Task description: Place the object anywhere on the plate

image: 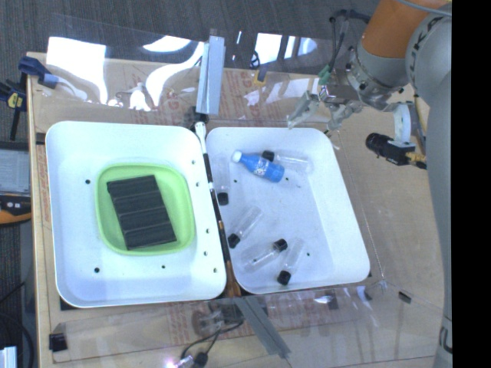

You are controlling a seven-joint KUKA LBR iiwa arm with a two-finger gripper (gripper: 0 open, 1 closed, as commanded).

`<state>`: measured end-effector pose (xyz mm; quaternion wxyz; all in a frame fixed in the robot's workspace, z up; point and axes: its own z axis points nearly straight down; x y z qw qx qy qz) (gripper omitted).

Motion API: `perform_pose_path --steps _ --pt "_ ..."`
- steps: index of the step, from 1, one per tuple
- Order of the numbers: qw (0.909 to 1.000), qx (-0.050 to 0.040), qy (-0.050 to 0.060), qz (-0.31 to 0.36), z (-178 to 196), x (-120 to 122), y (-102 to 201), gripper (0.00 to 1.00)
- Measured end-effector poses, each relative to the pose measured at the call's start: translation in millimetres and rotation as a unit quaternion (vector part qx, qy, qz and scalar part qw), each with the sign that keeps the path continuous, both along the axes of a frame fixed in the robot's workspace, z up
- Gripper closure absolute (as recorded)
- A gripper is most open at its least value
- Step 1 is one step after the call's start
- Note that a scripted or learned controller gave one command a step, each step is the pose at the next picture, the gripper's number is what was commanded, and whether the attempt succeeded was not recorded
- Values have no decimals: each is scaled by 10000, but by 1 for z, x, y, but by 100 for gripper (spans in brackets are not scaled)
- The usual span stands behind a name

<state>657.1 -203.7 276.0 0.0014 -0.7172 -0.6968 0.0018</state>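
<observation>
A: Object first — the small bottle with the blue label and black cap, lying flat in the upper part of the right bin. Long axis runs roughly left to right across the frame, tipped slightly down to the right.

B: And the jaws?

A: Upper right of the frame, above the bin's far rim, hanging spread wide with nothing between them. The bottle lies down and to the left of them — near, but apart.

B: Other clutter?

A: Several clear vials with black caps in the lower half of the same bin, well away from the bottle.

B: Target?

A: Green plate in the left bin, centre left of the frame. A dark ridged block already sits on it, leaving only the plate's margin bare.

B: So the approach?

A: My judgement: descend leftward, close across the bottle's short width, then carry left over the divider.
</observation>
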Motion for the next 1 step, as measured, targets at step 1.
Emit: perform_pose_path --steps 1 --pt "10000 -1 -23 51 129 -1 -4 0"
